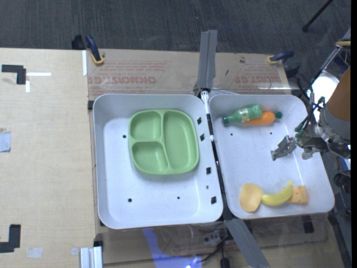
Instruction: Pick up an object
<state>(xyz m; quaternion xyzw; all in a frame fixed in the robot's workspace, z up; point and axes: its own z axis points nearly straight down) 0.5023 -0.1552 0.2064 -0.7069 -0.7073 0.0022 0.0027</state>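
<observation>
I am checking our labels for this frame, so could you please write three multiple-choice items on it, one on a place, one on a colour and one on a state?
1. Where is the divided plate?
A. left bin
B. right bin
C. on the bench outside the bins

2. What colour is the bottle?
A. blue
B. green
C. red

3. How does the bottle rest?
A. upright
B. on its side
C. gripped and lifted

Key:
1 A: the plate sits inside the left bin.
2 B: the bottle is green, next to an orange carrot.
3 B: it lies lengthwise on the floor of the right bin, apart from the gripper.
</observation>
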